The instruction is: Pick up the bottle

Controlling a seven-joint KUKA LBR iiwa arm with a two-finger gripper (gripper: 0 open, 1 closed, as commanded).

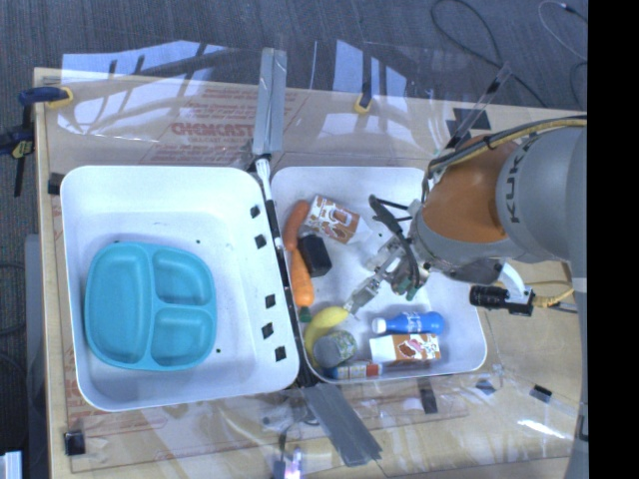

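Gripper sits low in my right bin, fingers apart, gripping nothing. Bottle lies on its side just beside it, toward the bin's near wall.

Reaches in from the right edge of the view as one thick grey arm, bent downward at an orange band above the wrist. Narrows below the band into a grey wrist collar, then into a slim metal end effector angled down and to the left. Hangs low inside the right-hand side of the scene, tip pointing toward lower left. Carries dark cables looped along the wrist and a small black fitting jutting from the lower side of the forearm. Too small and blurred to tell how the tip stands.
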